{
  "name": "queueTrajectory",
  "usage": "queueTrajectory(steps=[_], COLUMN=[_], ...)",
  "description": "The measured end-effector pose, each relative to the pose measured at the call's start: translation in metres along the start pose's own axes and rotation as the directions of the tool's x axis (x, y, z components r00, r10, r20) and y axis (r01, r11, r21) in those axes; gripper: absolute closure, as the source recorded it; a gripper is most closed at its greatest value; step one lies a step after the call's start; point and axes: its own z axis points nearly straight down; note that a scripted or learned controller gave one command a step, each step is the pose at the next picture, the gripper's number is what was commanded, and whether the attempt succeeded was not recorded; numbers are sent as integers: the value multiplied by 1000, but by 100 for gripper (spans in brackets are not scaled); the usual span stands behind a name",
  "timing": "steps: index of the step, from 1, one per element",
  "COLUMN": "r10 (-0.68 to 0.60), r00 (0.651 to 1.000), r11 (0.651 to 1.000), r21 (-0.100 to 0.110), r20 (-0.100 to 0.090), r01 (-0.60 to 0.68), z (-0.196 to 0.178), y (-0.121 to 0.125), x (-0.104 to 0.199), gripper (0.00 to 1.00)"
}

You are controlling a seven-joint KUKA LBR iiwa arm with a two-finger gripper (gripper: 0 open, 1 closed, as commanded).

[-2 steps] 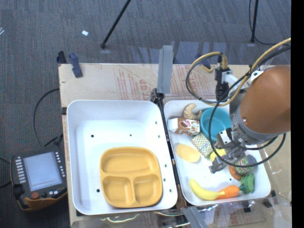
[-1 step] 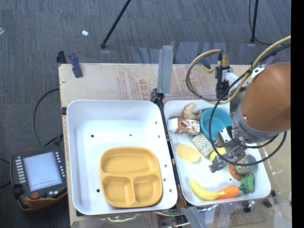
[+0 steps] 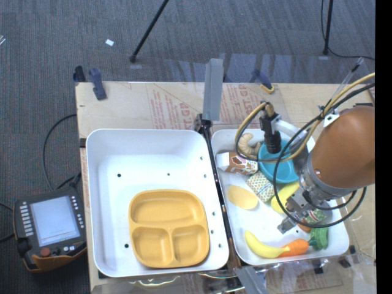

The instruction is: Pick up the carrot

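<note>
Bins looked smooth white plastic; yellow tray matt plastic; carrot and banana glossy plastic; worktop bare wood-like board.

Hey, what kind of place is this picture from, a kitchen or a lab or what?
Most likely a robotics lab or test cell, not a kitchen. A robot arm reaches over white bins on a plywood bench, a teach pendant lies on the carpet, and tripod legs stand behind.

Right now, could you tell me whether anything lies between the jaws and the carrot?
Nothing visible does. The gripper hangs just above the carrot in the right bin; the banana touches the carrot's left tip, off to one side.
</note>
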Motion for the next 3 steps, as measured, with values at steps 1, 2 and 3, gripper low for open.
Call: queueTrajectory(steps=[1, 2, 3], r10=[252, 46, -272], r00=[968, 999, 962], r11=[968, 999, 962], r21=[1, 1, 1], r20=[-2, -2, -2], r01=[-252, -46, 272], z=[14, 15, 2], y=[-38, -80, -110], x=[-60, -106, -32], gripper=[100, 100, 100])
